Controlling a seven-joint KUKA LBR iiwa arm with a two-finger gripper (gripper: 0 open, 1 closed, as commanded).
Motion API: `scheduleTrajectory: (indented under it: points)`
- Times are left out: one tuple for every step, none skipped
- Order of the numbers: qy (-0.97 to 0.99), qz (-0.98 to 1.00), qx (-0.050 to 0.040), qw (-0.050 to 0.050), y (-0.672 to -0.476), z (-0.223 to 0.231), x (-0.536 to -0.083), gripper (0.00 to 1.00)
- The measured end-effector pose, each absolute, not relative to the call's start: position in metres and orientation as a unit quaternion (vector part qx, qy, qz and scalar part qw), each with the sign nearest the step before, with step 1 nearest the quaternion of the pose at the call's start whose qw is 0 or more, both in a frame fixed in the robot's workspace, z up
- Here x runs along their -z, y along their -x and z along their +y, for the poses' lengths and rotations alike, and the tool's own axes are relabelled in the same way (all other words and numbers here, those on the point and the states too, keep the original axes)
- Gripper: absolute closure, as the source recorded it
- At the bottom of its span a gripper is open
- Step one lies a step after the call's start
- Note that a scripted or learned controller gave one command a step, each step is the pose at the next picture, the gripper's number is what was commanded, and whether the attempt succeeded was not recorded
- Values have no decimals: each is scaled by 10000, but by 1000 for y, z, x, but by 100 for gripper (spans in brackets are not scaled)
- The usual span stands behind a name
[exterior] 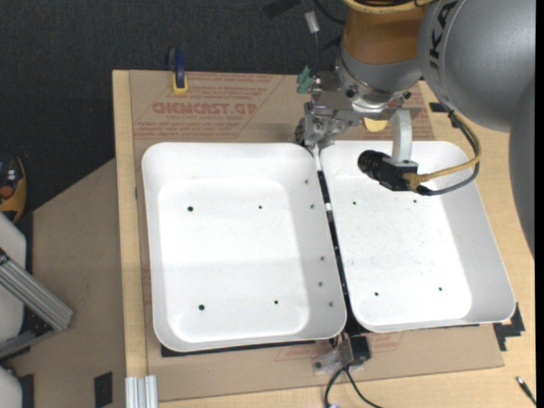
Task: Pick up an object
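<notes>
The gripper hangs over the far end of the ridge where the left bin and the right bin meet. I cannot tell its state, and I cannot make out any object to pick.

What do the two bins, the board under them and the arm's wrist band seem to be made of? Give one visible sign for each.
Bins: probably moulded plastic, smooth matte white, with rounded corners and raised rims.
Board: looks like brown cardboard or fibreboard, dull, with red printed lettering.
Wrist band: orange, glossy, showing soft highlights; painted metal or plastic, the look leaves it open.
</notes>
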State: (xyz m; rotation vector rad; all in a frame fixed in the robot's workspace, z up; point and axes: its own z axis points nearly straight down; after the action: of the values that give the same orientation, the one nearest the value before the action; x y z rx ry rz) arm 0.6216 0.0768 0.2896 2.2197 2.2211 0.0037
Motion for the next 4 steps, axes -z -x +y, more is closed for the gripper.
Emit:
scheduleTrajectory:
  points:
    - [-7093, 7049, -15, 29, -609, 8, -332, 100]
    - [-7048, 7094, 22, -34, -635, 82, -244, 100]
    - [-7088, 7054, -26, 42, -647, 28, -317, 100]
    - [-7100, 7042, -21, 62, -668, -56, -378, 100]
